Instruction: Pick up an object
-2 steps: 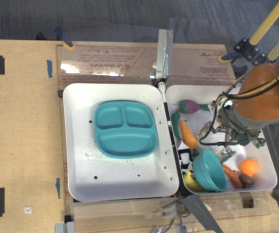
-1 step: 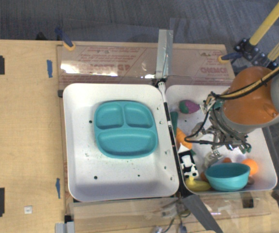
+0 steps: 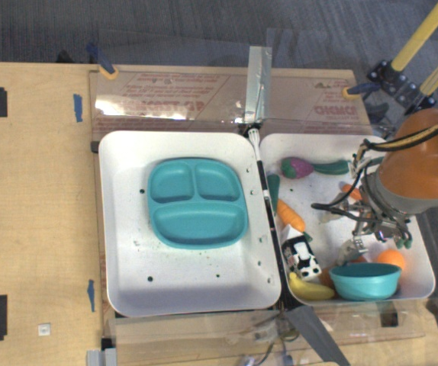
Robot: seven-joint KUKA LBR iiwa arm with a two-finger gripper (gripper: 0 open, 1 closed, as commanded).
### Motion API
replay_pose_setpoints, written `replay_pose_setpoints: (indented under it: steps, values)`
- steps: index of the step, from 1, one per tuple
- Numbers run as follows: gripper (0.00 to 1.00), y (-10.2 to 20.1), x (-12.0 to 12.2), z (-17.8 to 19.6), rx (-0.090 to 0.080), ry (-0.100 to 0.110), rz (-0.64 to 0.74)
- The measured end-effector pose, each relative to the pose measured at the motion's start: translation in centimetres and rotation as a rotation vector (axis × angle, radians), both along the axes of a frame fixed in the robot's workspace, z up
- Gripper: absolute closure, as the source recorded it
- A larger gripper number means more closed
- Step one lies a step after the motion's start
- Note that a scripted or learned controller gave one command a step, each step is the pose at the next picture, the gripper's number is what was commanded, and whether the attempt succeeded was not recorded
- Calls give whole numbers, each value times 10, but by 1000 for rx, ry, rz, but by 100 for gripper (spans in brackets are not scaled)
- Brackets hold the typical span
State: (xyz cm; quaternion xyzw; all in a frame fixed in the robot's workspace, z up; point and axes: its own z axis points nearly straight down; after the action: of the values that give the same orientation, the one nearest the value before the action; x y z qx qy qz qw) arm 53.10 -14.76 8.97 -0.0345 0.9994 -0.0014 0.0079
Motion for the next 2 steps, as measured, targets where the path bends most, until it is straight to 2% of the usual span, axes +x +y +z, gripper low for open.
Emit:
replay_pose_setpoints:
  steps: [1, 2]
  values:
    - [0, -64, 25, -1, -2, 3, 24]
    - [0, -69, -44, -1, -1, 4, -23]
